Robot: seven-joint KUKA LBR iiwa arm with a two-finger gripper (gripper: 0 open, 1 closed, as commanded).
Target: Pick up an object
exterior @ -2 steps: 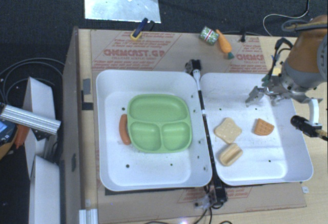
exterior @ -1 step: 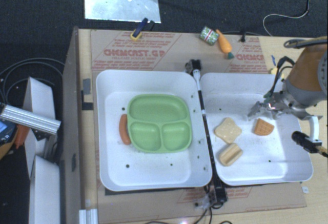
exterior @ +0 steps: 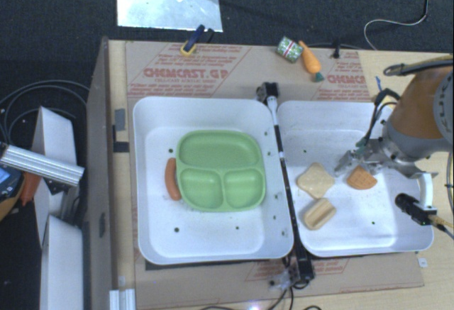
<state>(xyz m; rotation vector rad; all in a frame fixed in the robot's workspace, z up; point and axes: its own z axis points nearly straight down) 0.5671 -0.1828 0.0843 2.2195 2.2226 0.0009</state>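
The right bin holds three food pieces. A pale tan square piece lies left of centre, a tan bread roll sits just in front of it, and an orange waffle-like piece lies to their right. My gripper reaches in from the right and hangs just above the far edge of the orange piece. Nothing shows as held in it.
The left bin holds a green divided plate with a reddish sausage lying along its left side. Behind the bins, on the cardboard, lie a small green can and a toy carrot.
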